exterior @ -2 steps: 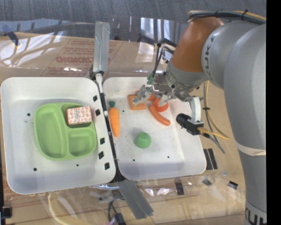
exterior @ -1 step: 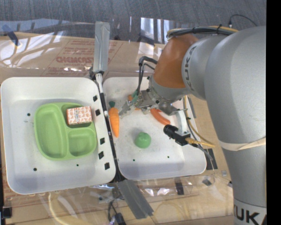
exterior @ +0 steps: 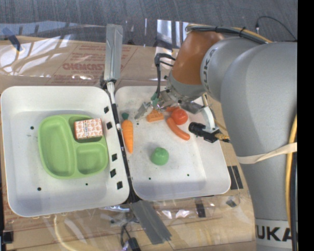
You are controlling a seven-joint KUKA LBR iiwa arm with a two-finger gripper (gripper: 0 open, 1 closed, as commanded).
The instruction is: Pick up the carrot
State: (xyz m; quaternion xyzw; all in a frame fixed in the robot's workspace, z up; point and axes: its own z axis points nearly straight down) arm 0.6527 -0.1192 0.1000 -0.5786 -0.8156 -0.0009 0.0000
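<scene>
The carrot (exterior: pixel 127 136) is orange with a small green top and lies lengthwise along the left wall of the right bin (exterior: pixel 214 177). My gripper (exterior: pixel 149 107) hangs over the upper middle of that bin, up and to the right of the carrot's green end and apart from it. A small orange piece (exterior: pixel 155 117) lies just beneath the gripper. The grey arm and its orange wrist band cover the bin's upper right corner.
A red tomato-like item (exterior: pixel 179 115) and a long orange-red piece (exterior: pixel 178 130) lie right of the gripper. A green round item (exterior: pixel 159 156) sits mid-bin. The left bin (exterior: pixel 15 187) holds a green divided tray (exterior: pixel 57 156) with a small patterned box (exterior: pixel 88 129).
</scene>
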